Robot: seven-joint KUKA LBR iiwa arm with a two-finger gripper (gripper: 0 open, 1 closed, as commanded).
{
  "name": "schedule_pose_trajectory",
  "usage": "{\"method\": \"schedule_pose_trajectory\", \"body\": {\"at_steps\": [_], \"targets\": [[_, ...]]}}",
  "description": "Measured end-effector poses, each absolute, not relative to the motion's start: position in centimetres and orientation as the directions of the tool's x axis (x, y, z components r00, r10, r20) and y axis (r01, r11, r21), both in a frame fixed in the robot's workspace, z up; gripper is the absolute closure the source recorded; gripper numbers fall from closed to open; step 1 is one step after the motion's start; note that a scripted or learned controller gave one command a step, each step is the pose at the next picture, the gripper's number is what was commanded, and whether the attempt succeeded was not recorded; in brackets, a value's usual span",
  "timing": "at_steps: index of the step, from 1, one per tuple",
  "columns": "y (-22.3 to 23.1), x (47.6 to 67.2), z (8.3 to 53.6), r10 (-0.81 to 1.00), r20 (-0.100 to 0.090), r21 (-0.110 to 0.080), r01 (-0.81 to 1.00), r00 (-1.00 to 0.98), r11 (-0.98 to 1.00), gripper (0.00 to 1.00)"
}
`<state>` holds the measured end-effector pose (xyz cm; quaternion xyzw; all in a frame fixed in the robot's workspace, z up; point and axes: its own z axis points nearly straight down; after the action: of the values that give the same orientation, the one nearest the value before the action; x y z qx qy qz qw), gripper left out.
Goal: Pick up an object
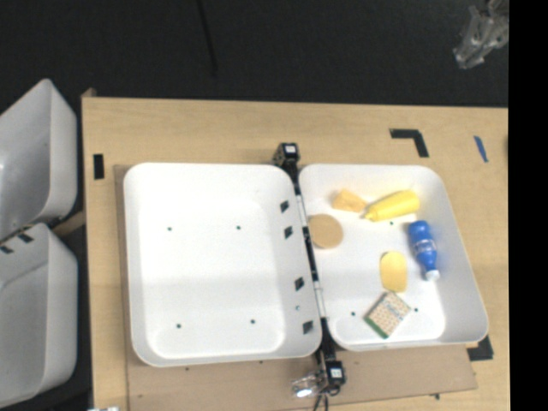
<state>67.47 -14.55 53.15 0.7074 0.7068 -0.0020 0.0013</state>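
Observation:
The right bin [458, 302] holds several objects. A yellow bottle [394, 205] lies near its far side next to a yellow wedge [348, 200]. By the divider sits a tan round disc [324, 230]. A blue bottle [422, 248] lies toward the right wall, a yellow oval piece [393, 271] just left of it, and a green-and-white patterned box [388, 314] near the front. My gripper [480, 37] hangs at the top right against the dark background, well away from the bins, small and blurred.
The left bin [205, 341] adjoins the right bin along a hinged middle seam [304, 255]. Two white rounded housings [30, 229] stand at the left edge. The wooden bench [214, 131] carries black corner marks and a blue mark [481, 149].

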Motion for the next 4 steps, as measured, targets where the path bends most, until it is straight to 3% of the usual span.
{"method": "schedule_pose_trajectory", "body": {"at_steps": [1,3,4], "targets": [[-20.2,64.9,54.9,1.0,-0.004,0.003,1.0,-0.001,0.001,1.0],[-22.6,53.2,55.2,1.0,-0.002,0.001,1.0,-0.004,0.004,1.0],[-22.6,49.1,55.2,1.0,-0.002,0.002,1.0,-0.006,0.006,1.0]]}}
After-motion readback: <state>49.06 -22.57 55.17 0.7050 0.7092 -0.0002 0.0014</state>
